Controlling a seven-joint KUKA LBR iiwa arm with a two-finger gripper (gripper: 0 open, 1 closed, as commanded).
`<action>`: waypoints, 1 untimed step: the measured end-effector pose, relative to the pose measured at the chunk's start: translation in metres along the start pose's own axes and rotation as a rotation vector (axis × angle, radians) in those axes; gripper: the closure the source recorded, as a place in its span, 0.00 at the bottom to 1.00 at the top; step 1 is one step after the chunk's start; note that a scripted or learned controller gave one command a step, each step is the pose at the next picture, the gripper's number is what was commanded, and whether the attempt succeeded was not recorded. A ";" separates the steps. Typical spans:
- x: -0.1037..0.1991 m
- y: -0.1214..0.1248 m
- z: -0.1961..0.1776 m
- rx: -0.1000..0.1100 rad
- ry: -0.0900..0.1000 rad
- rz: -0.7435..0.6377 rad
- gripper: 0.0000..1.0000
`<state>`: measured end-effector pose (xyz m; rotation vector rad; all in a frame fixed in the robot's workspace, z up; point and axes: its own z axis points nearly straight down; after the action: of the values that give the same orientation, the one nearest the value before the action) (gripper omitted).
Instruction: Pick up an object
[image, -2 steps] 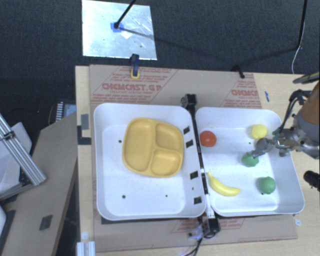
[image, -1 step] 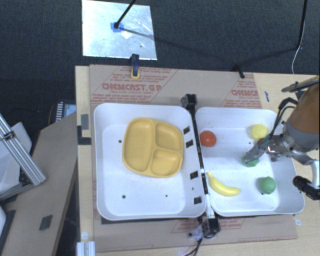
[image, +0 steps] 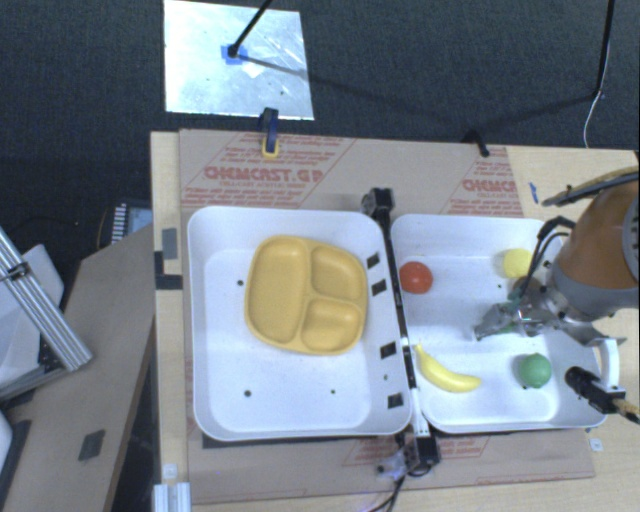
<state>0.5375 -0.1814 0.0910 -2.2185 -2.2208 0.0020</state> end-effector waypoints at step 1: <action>-0.001 0.002 -0.014 -0.006 -0.003 0.001 1.00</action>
<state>0.5394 -0.1823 0.1046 -2.2234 -2.2245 -0.0020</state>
